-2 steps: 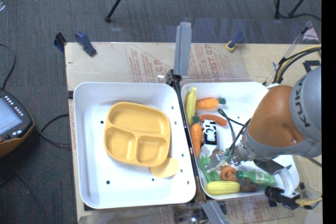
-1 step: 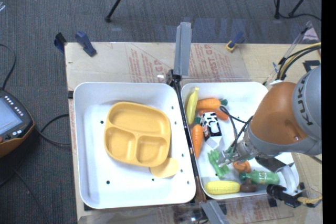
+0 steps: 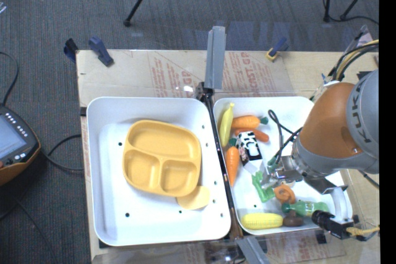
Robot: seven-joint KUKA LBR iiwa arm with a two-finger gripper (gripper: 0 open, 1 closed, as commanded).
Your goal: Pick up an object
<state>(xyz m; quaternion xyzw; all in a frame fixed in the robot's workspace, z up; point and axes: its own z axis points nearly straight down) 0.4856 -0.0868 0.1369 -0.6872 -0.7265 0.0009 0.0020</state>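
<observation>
A heap of glossy plastic toy food (image 3: 260, 164) fills the right bin (image 3: 291, 102): a yellow banana (image 3: 226, 123) standing lengthwise by the divider, tapered orange carrots (image 3: 232, 164), a knobbly corn cob (image 3: 263, 220) lying crosswise at the near wall; the gripper (image 3: 269, 179) sits low among them, though I cannot tell its pincer's state. The left bin (image 3: 105, 133) holds a smooth yellow compartment tray (image 3: 163, 157).

arm (image 3: 337, 130) reaches in from right, bent downward, pincer (image 3: 269, 177) low.

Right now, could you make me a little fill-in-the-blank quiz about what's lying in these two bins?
The yellow divided tray lies in the ___ bin. The banana lies in the ___ bin. The corn cob lies near that bin's ___ edge. The claw hangs over the ___ bin.

Missing words: left; right; front; right
</observation>
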